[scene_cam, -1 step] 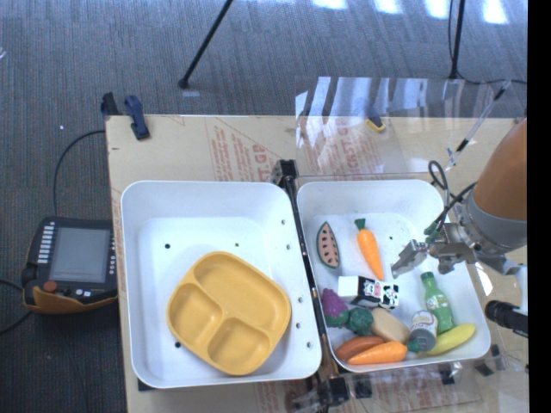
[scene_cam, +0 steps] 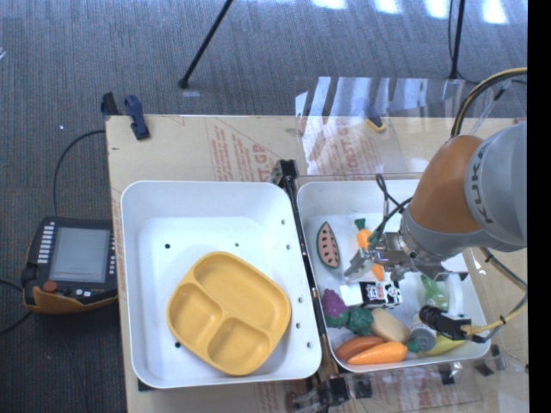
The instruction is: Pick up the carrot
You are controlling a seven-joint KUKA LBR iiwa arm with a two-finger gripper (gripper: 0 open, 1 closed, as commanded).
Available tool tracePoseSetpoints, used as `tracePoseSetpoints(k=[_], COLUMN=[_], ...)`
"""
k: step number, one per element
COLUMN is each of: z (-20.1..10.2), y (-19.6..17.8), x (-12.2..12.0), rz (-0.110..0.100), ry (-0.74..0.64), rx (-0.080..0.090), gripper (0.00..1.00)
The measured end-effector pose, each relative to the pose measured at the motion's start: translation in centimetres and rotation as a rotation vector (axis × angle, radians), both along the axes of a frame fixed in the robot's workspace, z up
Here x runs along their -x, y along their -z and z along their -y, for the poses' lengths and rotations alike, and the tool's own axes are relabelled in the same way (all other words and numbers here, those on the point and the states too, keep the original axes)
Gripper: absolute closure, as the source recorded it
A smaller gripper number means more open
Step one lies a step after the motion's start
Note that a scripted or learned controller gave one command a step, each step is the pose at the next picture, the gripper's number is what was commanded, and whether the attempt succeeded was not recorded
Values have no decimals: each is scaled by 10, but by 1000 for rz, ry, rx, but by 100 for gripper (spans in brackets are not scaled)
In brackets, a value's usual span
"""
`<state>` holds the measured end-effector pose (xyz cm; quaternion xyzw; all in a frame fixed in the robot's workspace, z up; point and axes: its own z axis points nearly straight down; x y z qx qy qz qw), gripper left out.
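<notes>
Right bin (scene_cam: pixel 320 198), carrot (scene_cam: pixel 376 354) below gripper (scene_cam: pixel 372 263)

Both bins are white: the left bin (scene_cam: pixel 146 231) has a mustard-yellow divided plate (scene_cam: pixel 228 312) in it. Right bin (scene_cam: pixel 314 205) is way more colourful: a watermelon slice (scene_cam: pixel 327 245), red with black seeds and a green rind, at about 10 o'clock, an orange carrot (scene_cam: pixel 379 354) at 6 next to a darker red-orange piece (scene_cam: pixel 357 345), plus purple grapes (scene_cam: pixel 333 303) and a dark green broccoli-ish thing (scene_cam: pixel 360 320). There's a black-and-white patterned carton (scene_cam: pixel 376 294) in the middle. The arm (scene_cam: pixel 473 196) is grey with an orange band.
</notes>
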<state>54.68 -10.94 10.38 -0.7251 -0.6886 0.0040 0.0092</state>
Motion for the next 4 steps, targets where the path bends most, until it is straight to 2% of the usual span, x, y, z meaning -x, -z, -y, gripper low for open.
tracePoseSetpoints(k=[1,2,3,4], z=[2,-64,-8,-89], y=[-14,-86,-5,-87], x=[-2,-12,17,-11], rz=[5,20,11,24], ry=[6,-23,-304,-231], rx=[0,4,1,1], gripper=[100,100,100,100])
